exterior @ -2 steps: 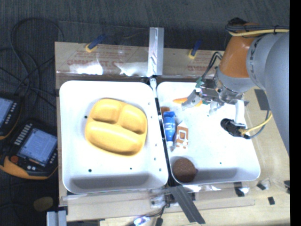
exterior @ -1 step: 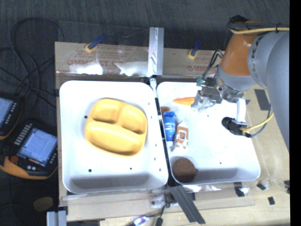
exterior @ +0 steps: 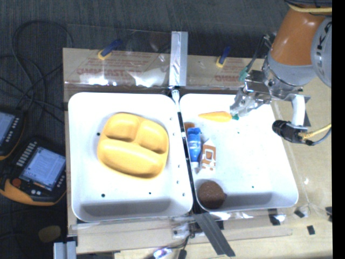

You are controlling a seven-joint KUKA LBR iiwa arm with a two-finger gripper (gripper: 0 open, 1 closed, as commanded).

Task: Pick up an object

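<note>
The arm [exterior: 302,36] is cut off by the top and right edges. The tool's [exterior: 237,111] tips are too small and blurred to read beside the carrot [exterior: 214,116]. The print on the blue packet [exterior: 193,143] is unreadable.

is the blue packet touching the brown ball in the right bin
Apart. The camera view shows bare white bin floor between the blue packet and the brown ball, which sits nearer the front wall.
</note>
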